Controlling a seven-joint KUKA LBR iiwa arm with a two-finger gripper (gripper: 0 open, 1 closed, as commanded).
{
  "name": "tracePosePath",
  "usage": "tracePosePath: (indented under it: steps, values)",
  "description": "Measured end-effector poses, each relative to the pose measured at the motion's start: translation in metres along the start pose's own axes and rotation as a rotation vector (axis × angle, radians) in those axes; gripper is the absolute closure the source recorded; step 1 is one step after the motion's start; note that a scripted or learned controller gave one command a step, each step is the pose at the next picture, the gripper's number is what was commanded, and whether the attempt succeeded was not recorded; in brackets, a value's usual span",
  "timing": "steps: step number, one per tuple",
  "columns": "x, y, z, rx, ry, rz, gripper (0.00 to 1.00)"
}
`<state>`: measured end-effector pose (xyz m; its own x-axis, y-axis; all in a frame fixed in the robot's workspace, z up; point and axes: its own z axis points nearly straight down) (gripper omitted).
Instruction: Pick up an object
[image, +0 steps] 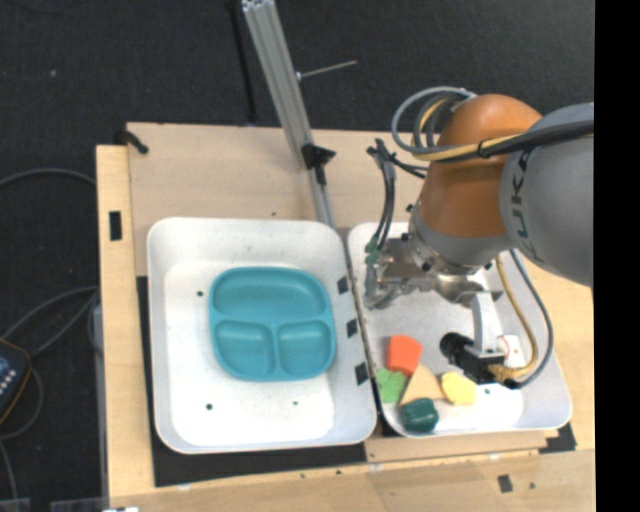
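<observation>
Several small objects lie at the near end of the right bin (540, 405): an orange block (404, 352), a light green piece (389, 384), a tan wedge (424, 382), a yellow piece (459, 388) and a dark green piece (420, 414). My gripper (378, 285) hangs over the left side of the right bin, close to the wall between the bins. It is a little beyond the orange block and apart from it. The wrist and its orange band (470, 180) hide the far half of that bin.
The left bin (175, 330) holds a teal divided plate (271, 322). A black fitting with cables (468, 356) hangs just right of the small objects. A slanted metal pole (290, 100) rises behind the bins.
</observation>
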<state>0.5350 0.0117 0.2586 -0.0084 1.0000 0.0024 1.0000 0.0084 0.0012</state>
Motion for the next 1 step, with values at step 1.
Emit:
tracePosePath:
  steps: [1]
  values:
    - [0.0533,-0.0193,0.0071,0.002,-0.001,0.0,1.0]
